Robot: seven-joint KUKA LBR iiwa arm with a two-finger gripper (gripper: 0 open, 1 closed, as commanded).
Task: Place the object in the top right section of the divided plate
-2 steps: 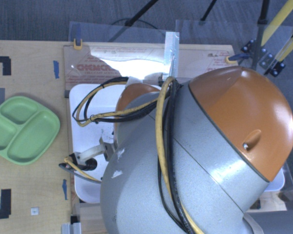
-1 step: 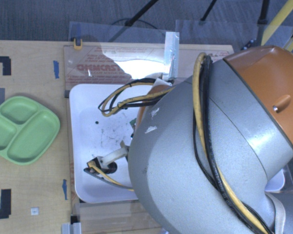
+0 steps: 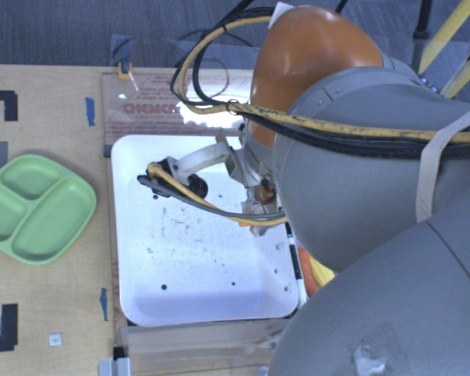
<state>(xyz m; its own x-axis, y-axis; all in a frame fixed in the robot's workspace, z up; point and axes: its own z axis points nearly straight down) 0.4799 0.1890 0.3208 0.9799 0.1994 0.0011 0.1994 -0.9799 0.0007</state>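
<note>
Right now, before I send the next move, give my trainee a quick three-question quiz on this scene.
1. True or false: the green divided plate lies inside the white bin.
2. How many sections does that plate have? A) two B) three C) four
3. Fill in: in the camera view, the gripper is above the bin's ____ half.
Key: 1 false, it sits on the bench left of the bin; 2 B; 3 right.

The grey arm [image 3: 376,171] takes up the right side and overhangs the right part of the white bin [image 3: 188,257]. The bin's left and front floor lies open from above. A green divided plate [image 3: 88,198] sits on the bench [image 3: 47,108], well left of the bin, with bare bench between them.
</note>
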